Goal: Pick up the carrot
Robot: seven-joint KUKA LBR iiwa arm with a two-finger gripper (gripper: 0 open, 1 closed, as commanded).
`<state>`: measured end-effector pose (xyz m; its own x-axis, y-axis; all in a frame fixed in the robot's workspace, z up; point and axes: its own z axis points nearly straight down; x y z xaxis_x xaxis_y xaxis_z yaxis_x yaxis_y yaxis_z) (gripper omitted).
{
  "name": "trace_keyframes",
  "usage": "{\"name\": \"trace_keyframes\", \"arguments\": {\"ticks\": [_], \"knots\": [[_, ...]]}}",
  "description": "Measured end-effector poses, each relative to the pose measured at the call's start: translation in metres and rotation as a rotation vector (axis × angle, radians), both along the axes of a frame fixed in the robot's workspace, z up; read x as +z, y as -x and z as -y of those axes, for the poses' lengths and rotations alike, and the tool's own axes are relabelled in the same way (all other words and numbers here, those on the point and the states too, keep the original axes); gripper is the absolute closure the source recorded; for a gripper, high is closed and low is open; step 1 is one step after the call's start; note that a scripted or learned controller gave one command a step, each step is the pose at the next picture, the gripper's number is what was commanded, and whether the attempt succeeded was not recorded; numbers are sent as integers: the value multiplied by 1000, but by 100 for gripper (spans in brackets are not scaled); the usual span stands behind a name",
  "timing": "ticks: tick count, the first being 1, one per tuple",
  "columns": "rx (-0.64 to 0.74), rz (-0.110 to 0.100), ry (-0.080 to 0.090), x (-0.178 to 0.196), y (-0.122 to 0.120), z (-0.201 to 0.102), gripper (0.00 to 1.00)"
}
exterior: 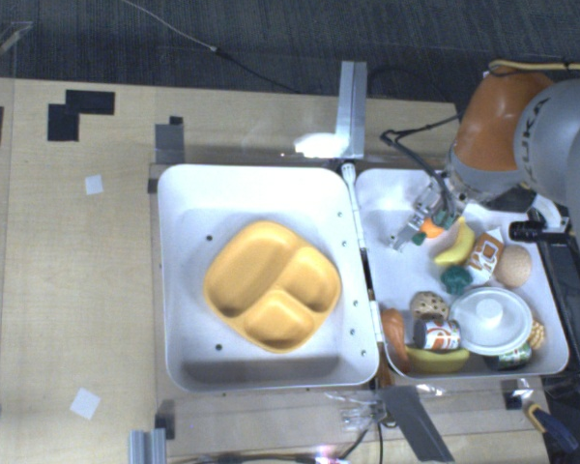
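The carrot (433,228) is a small orange piece with a green top, lying in the upper left part of the right bin (387,196). My gripper (412,228) reaches down-left from the grey arm with its orange band (493,129) and sits right against the carrot's left side. The metal gripper parts overlap the carrot's edge, so I cannot make out whether the carrot is between them or just beside them.
The right bin also holds a yellow banana (454,246), a teal item (455,279), a small carton (484,255), a beige round item (513,267), a white bowl (490,320), a can (439,337) and a reddish sausage-like piece (394,329). The left bin (184,211) holds a yellow divided plate (271,283).
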<state>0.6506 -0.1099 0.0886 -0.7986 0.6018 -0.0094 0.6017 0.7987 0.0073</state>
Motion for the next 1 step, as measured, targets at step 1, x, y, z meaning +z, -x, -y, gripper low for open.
{"name": "trace_keyframes", "arguments": {"ticks": [1], "knots": [[5, 9, 2, 13, -2, 1, 100]]}}
